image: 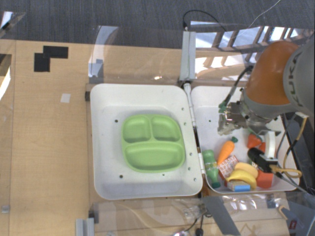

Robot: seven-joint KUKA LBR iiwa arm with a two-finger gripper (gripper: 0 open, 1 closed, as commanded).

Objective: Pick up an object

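While the tool (227,124) hangs over it, grip state unclear, orange toy carrot (225,151), green-tipped, tilted.

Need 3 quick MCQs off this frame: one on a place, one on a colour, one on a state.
1. Where does the divided plate lie?
A. left bin
B. right bin
C. on the bench outside the bins

2. What colour is that plate?
A. blue
B. green
C. red

3. How does the carrot lie?
A. between the gripper fingers
B. on the plate
C. loose in the right bin

Key: 1 A, the plate sits in the middle of the left bin. 2 B, it is light green all over. 3 C, the carrot rests on the bin floor below the gripper, beside the banana.
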